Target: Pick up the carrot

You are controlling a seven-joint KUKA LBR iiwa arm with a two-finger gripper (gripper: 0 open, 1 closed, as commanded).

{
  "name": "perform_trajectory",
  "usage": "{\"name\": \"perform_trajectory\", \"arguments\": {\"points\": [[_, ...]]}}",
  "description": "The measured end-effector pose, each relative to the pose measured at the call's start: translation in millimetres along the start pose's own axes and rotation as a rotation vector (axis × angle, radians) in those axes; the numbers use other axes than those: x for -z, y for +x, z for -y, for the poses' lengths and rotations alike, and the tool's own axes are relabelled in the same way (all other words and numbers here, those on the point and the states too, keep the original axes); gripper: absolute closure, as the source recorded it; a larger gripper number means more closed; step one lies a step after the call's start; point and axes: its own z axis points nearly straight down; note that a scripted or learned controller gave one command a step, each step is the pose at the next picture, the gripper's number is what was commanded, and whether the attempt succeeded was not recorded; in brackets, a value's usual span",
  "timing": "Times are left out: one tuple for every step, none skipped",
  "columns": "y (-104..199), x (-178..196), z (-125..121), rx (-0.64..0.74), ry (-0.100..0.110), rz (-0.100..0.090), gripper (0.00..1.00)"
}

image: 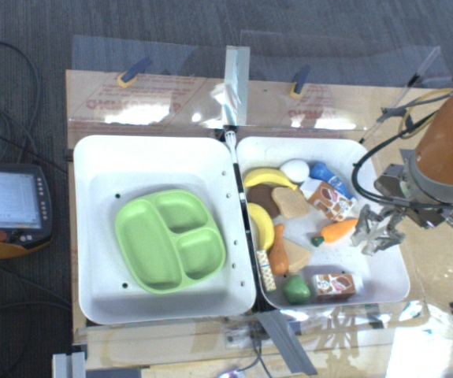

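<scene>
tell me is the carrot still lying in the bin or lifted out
Lying in the bin. The carrot rests on the floor of the right bin, just left of the gripper; it is not between the fingers.

One fixed camera above my bench, slanted down; both shallow white plastic bins (pixel 92 211) mid-frame, my arm entering right.

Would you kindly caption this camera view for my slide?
Gripper beside the carrot in the right bin.

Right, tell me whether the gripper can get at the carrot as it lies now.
Probably yes: the gripper sits just right of the carrot, whose top is uncovered, though a carton crowds its far side.
</scene>
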Motion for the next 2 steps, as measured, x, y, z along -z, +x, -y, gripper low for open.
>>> {"name": "perform_trajectory", "arguments": {"points": [[-1.6,9.3,0.4,-0.001,0.001,0.002,1.00],[-3.0,18.4,0.9,-0.003,0.002,0.005,1.00]]}}
